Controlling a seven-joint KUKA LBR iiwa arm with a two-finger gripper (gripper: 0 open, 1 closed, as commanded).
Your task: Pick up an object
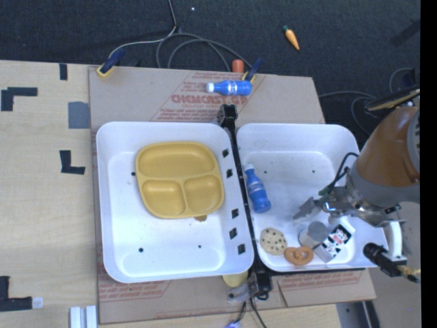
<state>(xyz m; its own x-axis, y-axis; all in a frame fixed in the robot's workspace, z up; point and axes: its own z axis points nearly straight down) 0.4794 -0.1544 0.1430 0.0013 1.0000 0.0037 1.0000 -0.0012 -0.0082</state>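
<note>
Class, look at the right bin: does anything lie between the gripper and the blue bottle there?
Nothing visible does. The gripper hangs over the right bin, and the blue bottle lies to its left by the divider, bare white floor between them. The cookie and pretzel lie nearer the front rim.

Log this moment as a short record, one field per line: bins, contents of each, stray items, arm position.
left bin: holds a yellow divided plate
right bin: blue bottle by the dividing wall; cookie, pretzel and a small black-and-white box along the near edge
outside bins: second blue bottle lying on the cardboard behind them; small orange carrot toy on the dark floor
gripper: low over the right bin, above the box and pretzel
grasp: nothing seen between the fingers
</note>
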